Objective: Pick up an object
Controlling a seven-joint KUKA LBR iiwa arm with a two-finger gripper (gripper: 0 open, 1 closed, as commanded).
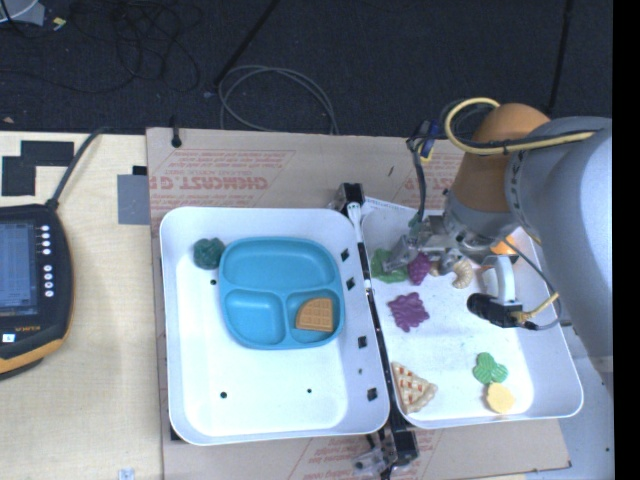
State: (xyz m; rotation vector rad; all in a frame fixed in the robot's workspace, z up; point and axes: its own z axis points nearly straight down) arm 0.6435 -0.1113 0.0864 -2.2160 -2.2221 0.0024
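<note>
I see the tool [432, 253] low over the far end of the right bin [560, 393], among a purple piece [418, 267] and a green piece [385, 262]; I cannot tell its grip state or either piece's long axis. The left bin [185, 388] holds a blue tray [272, 290]. Both bins rest on cardboard [250, 168] on the worktop [80, 388].

Grey arm [560, 208], end effector [425, 253] low
</note>
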